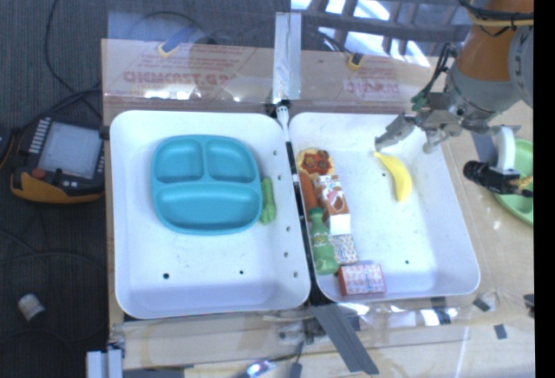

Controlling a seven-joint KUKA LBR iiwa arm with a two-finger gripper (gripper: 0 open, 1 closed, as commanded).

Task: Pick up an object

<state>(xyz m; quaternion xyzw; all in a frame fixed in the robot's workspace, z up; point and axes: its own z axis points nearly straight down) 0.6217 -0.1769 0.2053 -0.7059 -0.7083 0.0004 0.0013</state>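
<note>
Fingers spread, nothing between; gripper (414, 132) at banana's (399, 176) 1 o'clock (off-centre), so closing may miss.

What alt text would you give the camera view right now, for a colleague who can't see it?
The gripper hangs open over the right bin, just above a yellow banana and holding nothing. Toy food items line that bin's left wall; the left bin holds a blue divided tray and a green piece.
</note>
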